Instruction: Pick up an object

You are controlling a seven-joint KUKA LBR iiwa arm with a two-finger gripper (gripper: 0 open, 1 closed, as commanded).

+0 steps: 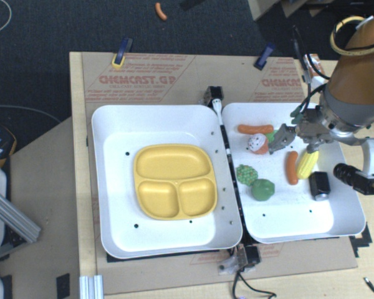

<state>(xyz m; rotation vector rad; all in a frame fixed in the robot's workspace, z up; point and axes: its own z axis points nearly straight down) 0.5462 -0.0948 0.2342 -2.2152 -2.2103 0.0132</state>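
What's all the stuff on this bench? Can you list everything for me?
White shallow bins: two, white, side by side on the bench.
Yellow divided plastic plate: one, yellow, in the left bin.
Toy carrot: one, orange, right bin, far side.
White die: one, white with dots, below the carrot.
Toy broccoli: one, green, right bin.
Round green toy: one, green, beside the broccoli.
Toy sausage: one, orange-red, right bin.
Toy corn cob: one, yellow, beside the sausage.
Small black block: one, black, right bin.
Gripper: one, grey, above the right bin.
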